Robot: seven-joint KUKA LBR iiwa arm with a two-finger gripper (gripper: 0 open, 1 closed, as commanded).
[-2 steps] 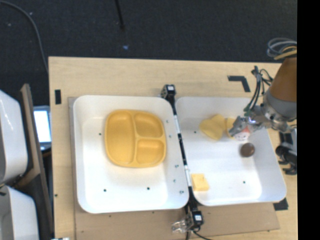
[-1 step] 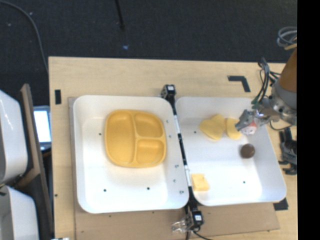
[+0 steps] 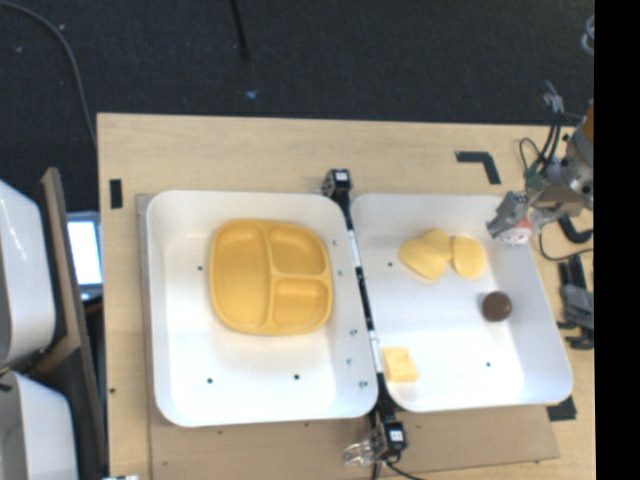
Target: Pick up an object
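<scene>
Gripper (image 3: pixel 512 224) hovers at right bin's (image 3: pixel 520 383) far right edge, grip state unreadable; pickable pieces lie loose inside: two yellow lumps (image 3: pixel 443 255), brown ball (image 3: pixel 496 306), yellow block (image 3: pixel 401 365); left bin holds divided tray (image 3: pixel 270 275).

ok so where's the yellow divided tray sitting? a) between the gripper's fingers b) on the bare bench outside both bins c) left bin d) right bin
c: the yellow divided tray lies flat inside the left bin, while the right bin holds the two pale yellow pieces, the small brown ball and the yellow block.
</scene>
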